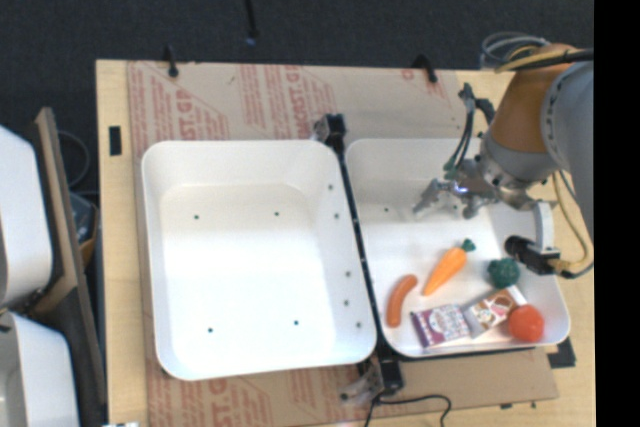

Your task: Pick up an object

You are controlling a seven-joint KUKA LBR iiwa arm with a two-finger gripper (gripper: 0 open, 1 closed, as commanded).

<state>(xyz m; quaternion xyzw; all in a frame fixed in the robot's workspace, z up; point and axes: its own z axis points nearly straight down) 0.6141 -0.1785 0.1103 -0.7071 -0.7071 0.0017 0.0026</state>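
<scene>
Dark carpet surrounds a light wooden counter (120,245) covered by a sheet of brown cardboard with red print (250,105). Two shallow white plastic bins sit on it side by side, their inner rims touching along a black clamp strip.

Left bin (170,185): white floor with a few small dark dots.

Right bin (390,160): all loose objects lie in its near half.
- orange plastic carrot with a green top (445,269), tilted, near the bin centre.
- orange-red sausage-shaped toy (401,299), just left of the carrot, close to the bin's left wall.
- flat purple and white printed snack packet (465,319), along the near wall, below the carrot.
- round red tomato-like ball (526,323), touching the packet's right end, in the near right corner.
- small dark green lumpy toy (503,270), right of the carrot, above the packet.

Grey arm with the orange band (530,115) reaches in from the right. Its metal two-finger end effector (450,198) is over the far half of the right bin, above the carrot and apart from every object. Fingers appear spread apart, with nothing between them. No object is lifted; all rest on the bin floor.
</scene>
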